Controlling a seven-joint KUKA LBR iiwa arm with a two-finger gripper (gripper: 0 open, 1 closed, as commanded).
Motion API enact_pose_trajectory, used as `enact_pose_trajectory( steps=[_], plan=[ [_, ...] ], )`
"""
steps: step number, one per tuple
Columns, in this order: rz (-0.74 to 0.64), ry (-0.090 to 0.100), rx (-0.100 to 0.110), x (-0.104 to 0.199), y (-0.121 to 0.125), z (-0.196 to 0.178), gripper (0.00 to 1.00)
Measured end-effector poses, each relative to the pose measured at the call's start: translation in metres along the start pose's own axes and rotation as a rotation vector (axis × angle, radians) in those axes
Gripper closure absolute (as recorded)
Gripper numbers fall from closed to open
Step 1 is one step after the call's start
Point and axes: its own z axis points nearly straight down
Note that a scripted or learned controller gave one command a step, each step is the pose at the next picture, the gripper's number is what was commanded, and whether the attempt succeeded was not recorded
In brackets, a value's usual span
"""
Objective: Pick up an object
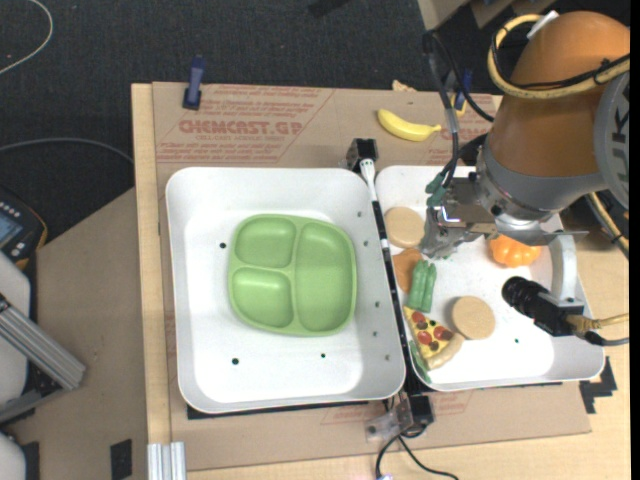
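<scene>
**Desk:** Camera view, from above. What is in it?

**Photographer:** Two white bins side by side on a brown board (250,128). The grey arm (545,183), with its orange band, reaches in from the right over the right bin (560,373). Its gripper (437,236) hangs low near that bin's left wall.

**Desk:** Is the claw wide or closed? Does it have hold of anything?

**Photographer:** The wrist hides too much, so I can't say how far apart it stands. Nothing can be seen held in it.

**Desk:** And the things to be picked?

**Photographer:** All are in the right bin. A green stick (422,286) lies just below the gripper, with a pizza slice (432,336) just beneath it, at the bin's near left corner. One tan disc (405,226) sits just left of the gripper, and a second tan disc (471,318) lies beside the pizza slice. An orange fruit (513,252) rests to the gripper's right, under the arm.

**Desk:** The rest of the frame?

**Photographer:** A green divided plate (294,273) sits flat in the middle of the left bin (200,368). A banana (408,125) lies on the board behind the right bin, outside it. A blue clip (193,83) grips the board's far edge.
</scene>
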Motion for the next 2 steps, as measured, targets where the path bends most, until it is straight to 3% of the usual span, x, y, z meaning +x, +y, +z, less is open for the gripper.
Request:
enact_pose_trajectory(
  steps=[1, 2],
  plan=[
    [-0.003, 0.002, 0.000, -0.002, 0.034, 0.118, 1.00],
    [-0.007, 0.004, -0.019, 0.015, -0.011, 0.008, 1.00]
  ],
)
